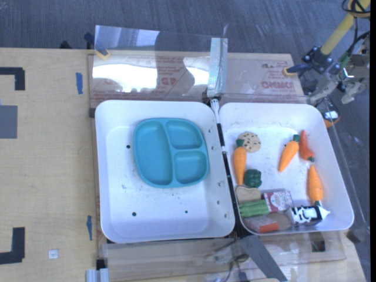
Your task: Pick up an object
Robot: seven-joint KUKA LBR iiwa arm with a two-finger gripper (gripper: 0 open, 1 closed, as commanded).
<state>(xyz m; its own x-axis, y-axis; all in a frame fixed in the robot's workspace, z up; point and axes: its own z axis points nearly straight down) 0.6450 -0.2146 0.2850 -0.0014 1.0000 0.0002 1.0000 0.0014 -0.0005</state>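
We locate the gripper [336, 93] at the upper right of the frame, just beyond the far right corner of the right bin [338, 157]; we cannot tell its state. Inside this bin we see a red-orange carrot [305, 146] touching an orange carrot [288, 155], with a third carrot [315, 183] below them. Left of centre lie a cookie [249, 141], another carrot [239, 163] and a green broccoli piece [252, 178]. Packaged items crowd the lower edge, among them a black-and-white carton [308, 214]. In the left bin [111, 175] we find a blue divided plate [171, 151].
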